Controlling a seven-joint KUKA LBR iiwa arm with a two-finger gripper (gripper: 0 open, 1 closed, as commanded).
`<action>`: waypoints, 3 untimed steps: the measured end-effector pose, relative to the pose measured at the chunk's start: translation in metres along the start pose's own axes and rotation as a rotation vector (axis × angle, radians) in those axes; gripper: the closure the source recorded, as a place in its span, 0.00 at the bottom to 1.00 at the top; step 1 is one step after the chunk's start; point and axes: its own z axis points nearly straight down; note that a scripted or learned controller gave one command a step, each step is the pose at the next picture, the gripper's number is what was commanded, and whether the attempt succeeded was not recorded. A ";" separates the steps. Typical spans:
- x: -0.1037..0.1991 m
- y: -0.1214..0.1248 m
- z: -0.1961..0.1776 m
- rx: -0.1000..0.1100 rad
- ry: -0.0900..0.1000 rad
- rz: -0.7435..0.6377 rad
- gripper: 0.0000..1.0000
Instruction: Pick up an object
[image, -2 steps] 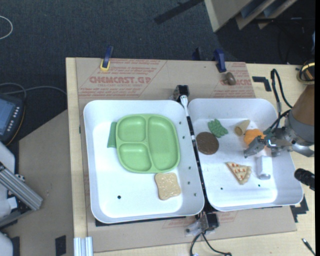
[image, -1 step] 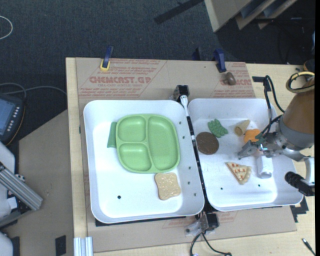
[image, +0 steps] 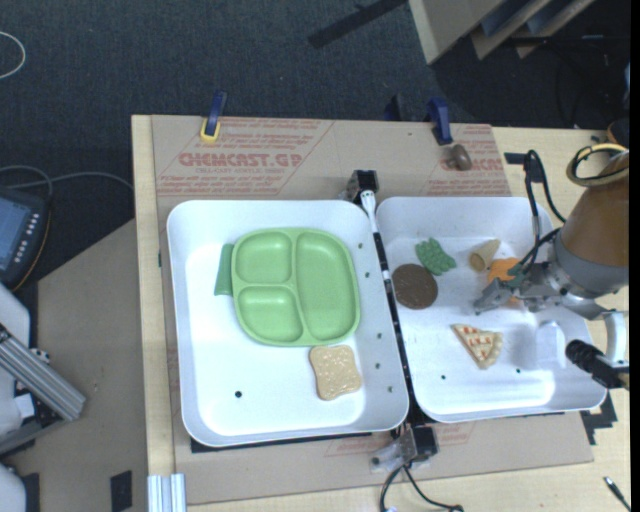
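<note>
The arm reaches in from the right, orange band (image: 600, 225) above the wrist. My gripper (image: 503, 292) hangs low over the right bin (image: 440, 395), near its right side. A small orange piece (image: 504, 267) lies right at the gripper's upper edge, and I cannot tell whether they touch. A tan cylinder-shaped piece (image: 484, 254) sits just above and left of it. A pizza slice (image: 479, 344) lies just below the gripper. Further left in this bin are a round brown patty (image: 414, 285) and a green leafy piece (image: 435, 256).
The left bin (image: 200, 380) holds a green divided plate (image: 296, 285) with a green cloth (image: 223, 270) tucked under its left edge, and a slice of toast (image: 335, 371) below it. Clamps (image: 211, 118) (image: 438, 120) grip the cardboard base at the back.
</note>
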 end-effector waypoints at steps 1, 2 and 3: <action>0.003 -0.008 -0.002 0.025 0.011 0.003 1.00; 0.011 0.001 -0.056 0.022 0.012 0.000 1.00; 0.004 0.005 -0.101 0.024 0.012 0.000 1.00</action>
